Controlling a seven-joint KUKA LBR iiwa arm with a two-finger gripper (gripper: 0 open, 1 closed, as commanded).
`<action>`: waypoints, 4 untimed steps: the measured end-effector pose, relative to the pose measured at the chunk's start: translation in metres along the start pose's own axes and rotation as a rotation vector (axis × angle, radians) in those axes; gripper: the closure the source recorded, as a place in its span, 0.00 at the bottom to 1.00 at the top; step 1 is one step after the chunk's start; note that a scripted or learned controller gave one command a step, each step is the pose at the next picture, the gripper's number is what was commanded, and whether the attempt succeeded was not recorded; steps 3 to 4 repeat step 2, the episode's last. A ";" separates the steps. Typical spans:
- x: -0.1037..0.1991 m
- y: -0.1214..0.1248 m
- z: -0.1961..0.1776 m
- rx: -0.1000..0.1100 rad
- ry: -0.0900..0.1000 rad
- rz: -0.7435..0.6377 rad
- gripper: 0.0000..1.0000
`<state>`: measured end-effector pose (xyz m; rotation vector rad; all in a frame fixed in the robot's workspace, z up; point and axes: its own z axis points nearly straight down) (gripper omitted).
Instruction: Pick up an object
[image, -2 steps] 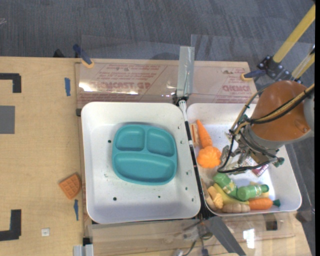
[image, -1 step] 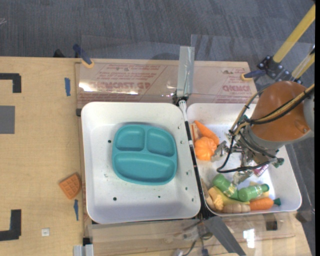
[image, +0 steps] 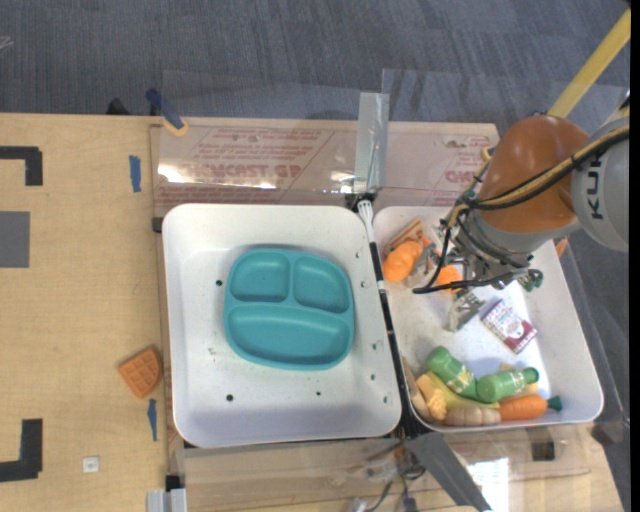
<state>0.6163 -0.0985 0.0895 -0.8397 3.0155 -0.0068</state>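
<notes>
The right bin (image: 580, 330) holds the loose objects. An orange fruit (image: 400, 264) lies at its upper left, with a second orange piece (image: 449, 272) just beside it. A small purple and white packet (image: 508, 326) lies in the middle. Along the front edge lie two green bottles (image: 450, 368) (image: 506, 382), a carrot (image: 522, 407) and a yellow piece (image: 436, 392). My gripper (image: 462, 305) hangs low in this bin, below the orange wrist band (image: 530, 170). It sits between the orange pieces and the packet, and the wrist and cables hide its tip.
The left bin (image: 190, 330) holds a teal divided plate (image: 290, 305). A raised wall (image: 385, 330) separates the two bins. A small waffle-like toy (image: 140, 372) lies on the wooden bench to the left. A clear panel (image: 372, 140) stands behind the bins.
</notes>
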 end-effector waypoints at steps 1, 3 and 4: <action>-0.005 -0.001 -0.015 0.007 -0.015 0.001 1.00; -0.047 -0.028 -0.123 0.002 -0.005 -0.048 1.00; -0.047 -0.028 -0.123 0.002 -0.005 -0.048 1.00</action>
